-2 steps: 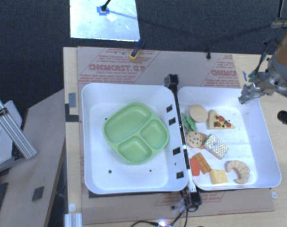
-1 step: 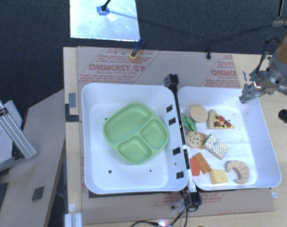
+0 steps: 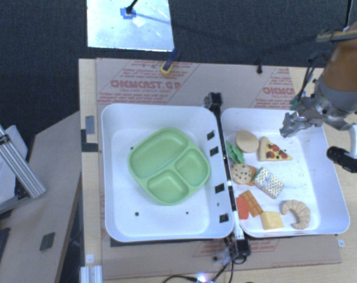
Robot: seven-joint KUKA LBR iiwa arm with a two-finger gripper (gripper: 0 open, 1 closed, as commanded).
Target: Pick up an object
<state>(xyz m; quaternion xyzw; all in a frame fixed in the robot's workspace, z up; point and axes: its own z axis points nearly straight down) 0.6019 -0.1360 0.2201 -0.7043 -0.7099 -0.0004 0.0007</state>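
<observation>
The right bin holds several toy foods: a tan bun, a pizza slice, a chocolate-chip cookie, a patterned wrapped block, an orange carrot piece, a yellow cheese cube, a croissant and a green leafy piece. My gripper hangs over the bin's far part, just above and right of the pizza slice. Nothing shows between its fingers.
The left bin holds a green divided plate. A black hinge strip runs between the bins. A shiny metal sheet lies at the back, and an aluminium rail juts in at the left.
</observation>
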